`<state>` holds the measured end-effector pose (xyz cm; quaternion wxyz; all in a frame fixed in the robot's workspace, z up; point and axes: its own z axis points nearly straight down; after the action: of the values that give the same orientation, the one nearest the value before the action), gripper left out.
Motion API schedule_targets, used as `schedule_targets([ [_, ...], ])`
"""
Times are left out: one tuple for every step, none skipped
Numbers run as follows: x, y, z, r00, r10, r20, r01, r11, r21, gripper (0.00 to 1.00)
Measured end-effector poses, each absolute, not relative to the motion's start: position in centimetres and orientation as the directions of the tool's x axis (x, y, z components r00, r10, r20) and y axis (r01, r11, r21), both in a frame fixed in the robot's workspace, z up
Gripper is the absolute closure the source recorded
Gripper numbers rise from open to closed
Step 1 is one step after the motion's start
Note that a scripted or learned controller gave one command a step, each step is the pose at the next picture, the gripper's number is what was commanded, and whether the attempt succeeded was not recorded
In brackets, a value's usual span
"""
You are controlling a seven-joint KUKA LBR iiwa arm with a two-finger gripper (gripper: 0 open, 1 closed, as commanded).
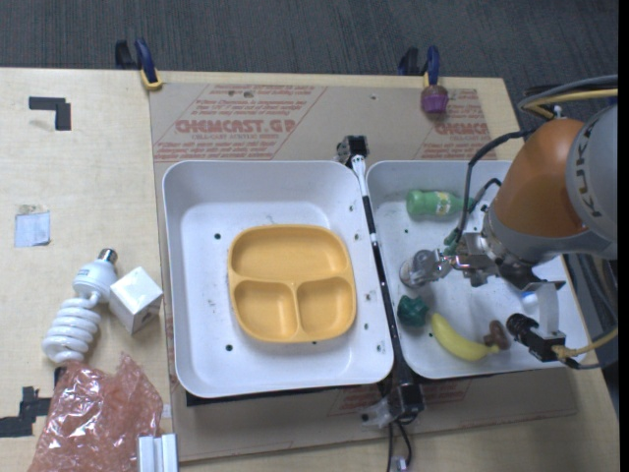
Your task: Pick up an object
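Objects for picking lay in the right-hand bin: a green bottle-shaped toy on its side near the far wall, a small dark green piece near the bin's left wall, and a yellow banana with a brown tip, lying toward the near edge. The banana and the dark green piece were near each other but apart.

Over this bin the arm reached in from the right, its orange band above the wrist. The claw sat low in the middle of the bin, between the green bottle-shaped toy and the dark green piece. A rounded metallic part showed at its tip; whether that was an object or part of the claw could not be told, nor could it be told if the claw was released or clenched.

In the left-hand bin a yellow divided tray with three compartments lay flat, roughly in the centre.

On the bench to the left of the bins lay a white spiral light bulb, a small white cube just beside it, and crumpled reddish plastic wrap near the front edge. A small purple item sat on the board beyond the right-hand bin.
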<state>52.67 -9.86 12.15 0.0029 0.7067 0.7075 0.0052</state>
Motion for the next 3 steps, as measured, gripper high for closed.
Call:
schedule_targets([
  [52.3, -9.8, 11.1, 0.001, 1.0, 0.0, 1.0, -0.001, 0.002, 0.0],
  [50.3, -9.7, 9.3, 0.001, 1.0, 0.0, 1.0, -0.001, 0.001, 0.0],
  [50.4, -9.7, 10.3, 0.002, 1.0, 0.0, 1.0, -0.002, 0.003, 1.0],
])
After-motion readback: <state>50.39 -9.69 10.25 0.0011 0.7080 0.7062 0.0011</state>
